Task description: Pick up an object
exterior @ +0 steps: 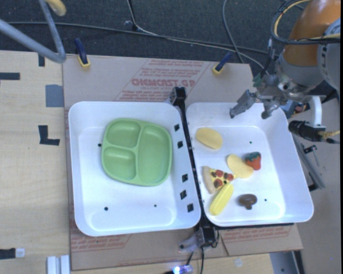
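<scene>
Toy food is what we have to choose from, and all of it lies in the right bin: a pale yellow oval piece toward the far left corner, a second yellow oval with a red strawberry-like piece touching its right side, a pizza slice, a yellow corn-like piece just beside the slice's near end, and a small brown mushroom-like piece near the front. The left bin carries a green divided plate.

Our gripper hangs over the far edge of the right bin with its two fingers spread apart and nothing between them. None of the pieces sits under it; the nearest, the pale oval, is off to its left and nearer the camera.

We judge the main risks as follows. A straight descent from here would close on bare bin floor or strike the bin's far wall. The strawberry and its yellow neighbour touch, so a grasp there could catch both or push one aside. The pizza slice and ovals look flat and low, so the fingers may slide over them. The corn and pizza lie close enough that one finger could land on the wrong piece.
</scene>
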### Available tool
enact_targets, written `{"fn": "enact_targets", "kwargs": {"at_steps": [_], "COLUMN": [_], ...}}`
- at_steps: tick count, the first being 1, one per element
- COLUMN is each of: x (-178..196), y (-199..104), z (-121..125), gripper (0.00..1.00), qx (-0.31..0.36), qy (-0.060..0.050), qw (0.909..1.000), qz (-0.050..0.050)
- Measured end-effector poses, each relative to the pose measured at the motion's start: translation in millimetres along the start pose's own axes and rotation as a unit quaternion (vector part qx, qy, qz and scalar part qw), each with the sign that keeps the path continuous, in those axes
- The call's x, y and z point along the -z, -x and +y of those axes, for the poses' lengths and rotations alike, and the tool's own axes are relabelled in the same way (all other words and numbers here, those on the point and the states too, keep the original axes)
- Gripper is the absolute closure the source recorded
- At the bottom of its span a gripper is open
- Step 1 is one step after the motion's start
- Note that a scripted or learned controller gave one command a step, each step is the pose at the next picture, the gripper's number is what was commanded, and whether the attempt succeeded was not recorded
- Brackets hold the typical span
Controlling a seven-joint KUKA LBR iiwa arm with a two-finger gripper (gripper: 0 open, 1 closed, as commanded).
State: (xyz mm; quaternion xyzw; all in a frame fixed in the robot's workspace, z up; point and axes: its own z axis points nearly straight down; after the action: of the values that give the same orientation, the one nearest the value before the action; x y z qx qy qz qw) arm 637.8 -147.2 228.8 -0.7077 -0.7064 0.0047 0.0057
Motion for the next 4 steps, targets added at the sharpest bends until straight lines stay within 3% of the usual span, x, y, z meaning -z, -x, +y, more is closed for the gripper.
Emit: {"fn": "enact_targets", "kwargs": {"at_steps": [1, 4], "x": [9, -142], "y": [0, -6], "z": [2, 9], "gripper": [0.0, 0.0], "qx": [0.002, 0.002], "qy": [0.007, 0.006], "qw": [1.0, 1.0], "qz": [-0.001, -0.001]}}
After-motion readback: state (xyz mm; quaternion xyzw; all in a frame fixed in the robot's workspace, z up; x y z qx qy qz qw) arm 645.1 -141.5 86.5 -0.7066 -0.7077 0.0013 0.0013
